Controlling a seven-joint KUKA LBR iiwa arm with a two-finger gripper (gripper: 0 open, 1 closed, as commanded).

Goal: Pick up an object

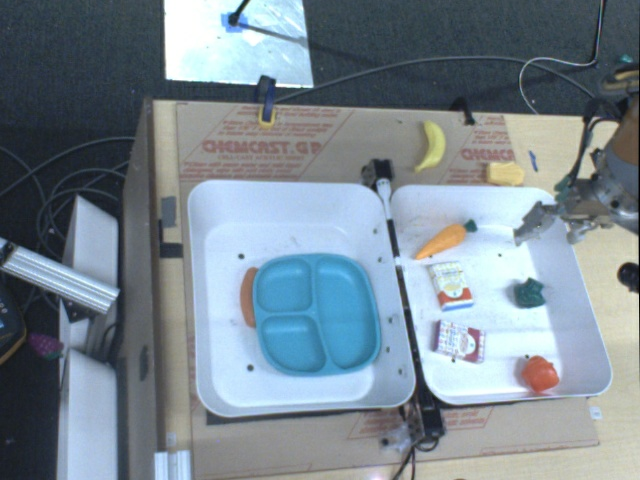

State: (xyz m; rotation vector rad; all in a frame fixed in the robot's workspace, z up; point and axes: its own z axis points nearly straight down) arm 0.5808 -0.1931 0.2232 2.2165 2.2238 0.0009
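Even, fairly bright overhead light washes the two white bins (300,208) nearly flat, with soft, short shadows under the objects. A foil sheet (238,26) on the dark floor throws patchy glare. The picture is slightly soft and grainy (the gripper (552,220) looks blurred).

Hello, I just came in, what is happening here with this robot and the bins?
The arm reaches in from the right, its pincer over the right bin's upper edge, holding nothing. In that bin lie a carrot, two small boxes, a green piece and a tomato, all untouched. The left bin holds a blue plate.
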